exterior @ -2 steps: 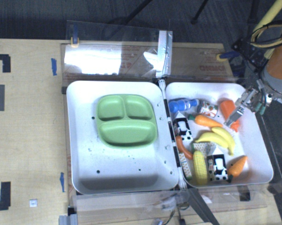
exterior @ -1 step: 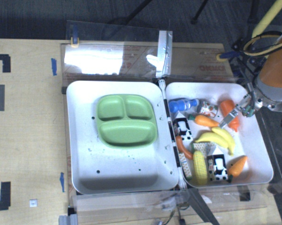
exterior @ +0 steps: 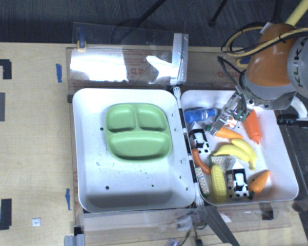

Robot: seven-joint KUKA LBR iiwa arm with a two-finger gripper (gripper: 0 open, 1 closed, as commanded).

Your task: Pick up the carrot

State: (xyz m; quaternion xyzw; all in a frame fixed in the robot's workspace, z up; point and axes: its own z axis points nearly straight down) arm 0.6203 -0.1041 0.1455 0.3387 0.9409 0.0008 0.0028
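In the right bin point(exterior: 289, 158), an orange carrot point(exterior: 253, 127) lies lengthwise near the far right side. A second orange carrot-like piece point(exterior: 230, 134) lies crosswise just left of it, above the bananas. My gripper point(exterior: 226, 118) hangs low over the bin's far middle. It sits right above that crosswise piece, between the blue bottle point(exterior: 199, 115) and the lengthwise carrot. The arm's orange band point(exterior: 269, 60) rises behind it. The view does not show anything lifted off the bin floor.
The right bin also holds yellow bananas point(exterior: 240, 150), a corn cob point(exterior: 217, 183), two black-and-white cow toys point(exterior: 239, 182), an orange piece point(exterior: 260, 179) at the near right and a thin orange one point(exterior: 199, 163). The left bin point(exterior: 87, 178) holds a green divided plate point(exterior: 138, 130).
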